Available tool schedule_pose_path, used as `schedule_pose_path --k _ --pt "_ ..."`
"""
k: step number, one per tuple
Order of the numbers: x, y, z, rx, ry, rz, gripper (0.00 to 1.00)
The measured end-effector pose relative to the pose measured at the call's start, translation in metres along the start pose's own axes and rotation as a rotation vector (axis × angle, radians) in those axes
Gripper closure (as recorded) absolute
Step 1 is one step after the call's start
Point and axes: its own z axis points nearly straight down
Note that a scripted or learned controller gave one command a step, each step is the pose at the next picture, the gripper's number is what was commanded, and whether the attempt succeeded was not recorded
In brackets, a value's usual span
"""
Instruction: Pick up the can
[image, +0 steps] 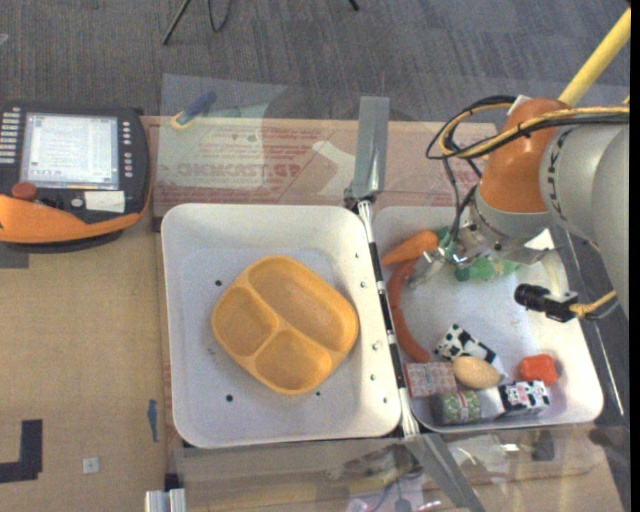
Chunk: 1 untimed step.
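Note:
The can (462, 406) lies on its side at the front edge of the right bin (585, 385). It has a green patterned label and a silver end that points right. My gripper (443, 262) hangs over the back left part of that bin, well behind the can and apart from it. It is next to an orange carrot (412, 246) and a green item (487, 268). The grey wrist with its orange band (520, 150) hides part of the bin's back.
Around the can lie a pink box (428, 378), a tan egg-shaped item (476, 373), a black-and-white carton (526, 396), a red block (538, 367) and a cow toy (462, 343). A red curved strip (400, 320) runs along the bin's left wall. The left bin (190, 250) holds a yellow divided plate (284, 322).

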Motion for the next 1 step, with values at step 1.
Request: schedule_pose_path --k 1 --pt "-0.0324 -0.0281 -0.0456 -0.002 -0.003 -0.117 0.0"
